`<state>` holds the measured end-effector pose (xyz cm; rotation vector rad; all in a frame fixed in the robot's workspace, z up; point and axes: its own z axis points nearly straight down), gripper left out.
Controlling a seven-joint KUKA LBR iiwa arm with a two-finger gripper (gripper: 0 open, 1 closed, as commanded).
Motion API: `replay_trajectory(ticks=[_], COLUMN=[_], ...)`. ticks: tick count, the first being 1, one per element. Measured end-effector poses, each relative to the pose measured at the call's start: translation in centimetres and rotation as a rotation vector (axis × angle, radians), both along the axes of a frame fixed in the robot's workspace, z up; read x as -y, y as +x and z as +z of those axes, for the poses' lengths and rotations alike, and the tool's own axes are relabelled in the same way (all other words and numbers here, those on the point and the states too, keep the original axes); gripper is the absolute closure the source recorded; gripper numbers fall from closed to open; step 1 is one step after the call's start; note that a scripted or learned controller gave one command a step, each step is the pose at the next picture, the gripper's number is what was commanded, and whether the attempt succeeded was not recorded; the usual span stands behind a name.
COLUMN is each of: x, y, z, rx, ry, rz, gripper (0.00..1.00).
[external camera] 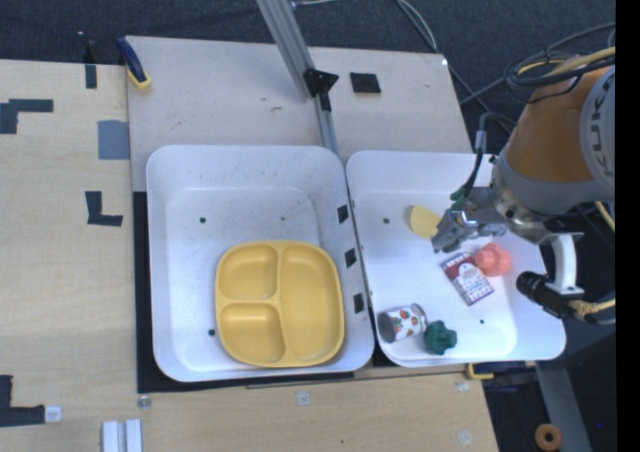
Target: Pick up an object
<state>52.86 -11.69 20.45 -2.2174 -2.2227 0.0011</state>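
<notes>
We see two shallow white plastic bins side by side on the bench. The left bin [180,240] holds a yellow sectioned plastic plate [280,302] with three compartments, lying flat toward the near side of the bin. The right bin [395,175] carries the loose objects. A pale yellow wedge-shaped piece [422,219] lies near the bin's middle, and the grey metal gripper [452,232] hangs just beside it, to its right, low over the bin floor. From this slant we cannot tell whether the gripper is apart or together, and we see nothing lifted by it. Just to the near side of the gripper lies a small red and white printed packet [468,278], touching or overlapping a soft pink rounded object [494,260] on its right. Closer to the near wall of the bin, a small white cup-like object with red and dark markings [402,322] lies on its side, just beside a dark green lumpy toy [440,338]. The grey arm with its orange band [555,135] reaches in from the right.
</notes>
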Motion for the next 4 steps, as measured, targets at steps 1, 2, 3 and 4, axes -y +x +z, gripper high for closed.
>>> replay_trajectory(ticks=[1, 2, 3, 4], x=[-4.7, -8.9, -13.9, -18.5], y=[1.0, 2.6, 3.2, 5.2], z=[-0.6, -0.9, -0.8, -1.0], rx=[-0.001, 0.000, 0.000, 0.000], ry=[0.000, -0.001, 0.000, -0.001], rz=[0.001, 0.000, 0.002, 0.002], gripper=[1.00, 1.00, 1.00, 1.00])
